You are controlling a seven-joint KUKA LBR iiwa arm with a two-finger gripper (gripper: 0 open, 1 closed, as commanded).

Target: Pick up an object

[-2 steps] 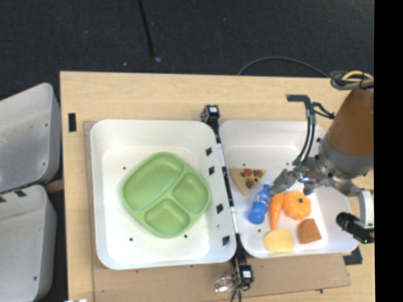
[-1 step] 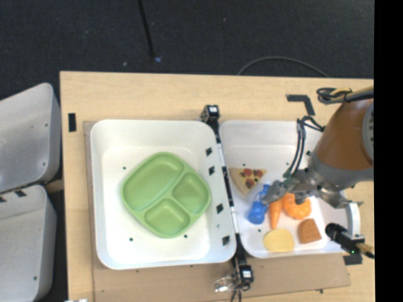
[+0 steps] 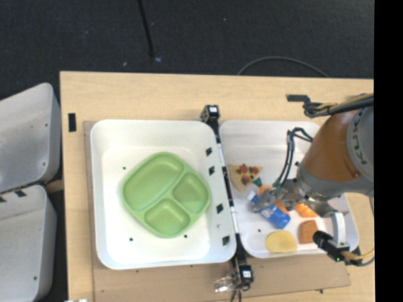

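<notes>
Right bin [image 3: 264, 134], front edge: yellow piece [image 3: 281, 241] and orange-brown piece [image 3: 306, 231], apart from the rest. Behind them, tool [image 3: 272, 200] sits low over the blue item [image 3: 278, 217]; can't tell its state from here. Pizza-slice toy [image 3: 244, 175] just beyond. The pile is tight, so I'd commit to the blue item, center on it, and lift straight. Left bin holds a green divided plate [image 3: 165, 194].

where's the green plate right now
The green plate lies in the middle of the left bin in the camera view, across the divider from the right bin with the toys and the arm.
</notes>
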